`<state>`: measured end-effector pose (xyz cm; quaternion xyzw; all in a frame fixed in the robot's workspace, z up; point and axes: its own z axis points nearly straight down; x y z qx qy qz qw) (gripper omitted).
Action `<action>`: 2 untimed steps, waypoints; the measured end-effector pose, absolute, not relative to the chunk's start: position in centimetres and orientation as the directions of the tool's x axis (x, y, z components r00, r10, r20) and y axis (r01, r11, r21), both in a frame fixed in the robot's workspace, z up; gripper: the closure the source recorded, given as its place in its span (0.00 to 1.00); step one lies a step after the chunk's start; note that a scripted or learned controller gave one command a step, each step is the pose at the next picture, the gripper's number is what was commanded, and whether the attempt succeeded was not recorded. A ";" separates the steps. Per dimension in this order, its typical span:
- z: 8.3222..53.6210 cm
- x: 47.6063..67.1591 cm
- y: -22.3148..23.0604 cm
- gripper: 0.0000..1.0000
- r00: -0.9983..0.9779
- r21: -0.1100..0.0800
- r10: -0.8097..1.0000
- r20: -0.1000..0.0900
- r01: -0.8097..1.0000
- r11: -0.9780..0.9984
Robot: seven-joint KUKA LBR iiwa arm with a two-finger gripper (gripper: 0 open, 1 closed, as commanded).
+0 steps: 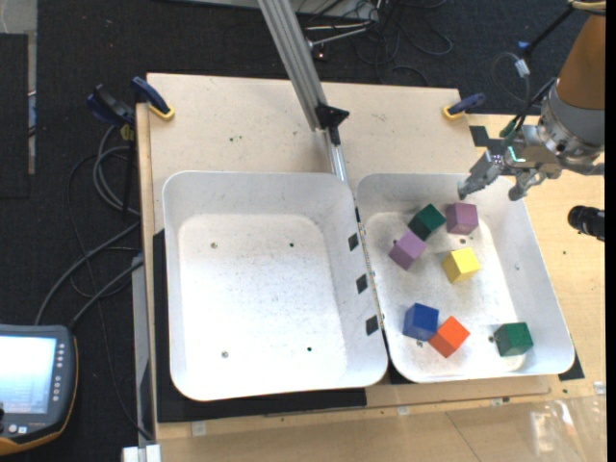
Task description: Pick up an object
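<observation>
Purple cube, matte, below gripper

Two white bins, both speckled with dark flecks, rest on a pale beige table, the right one holding cubes in dark green, purple, lilac, yellow, blue, orange and green.
</observation>
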<state>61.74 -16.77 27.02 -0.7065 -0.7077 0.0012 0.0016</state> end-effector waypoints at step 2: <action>22.9 61.8 -16.9 0.00 0.000 -0.004 1.000 0.000 1.000 0.000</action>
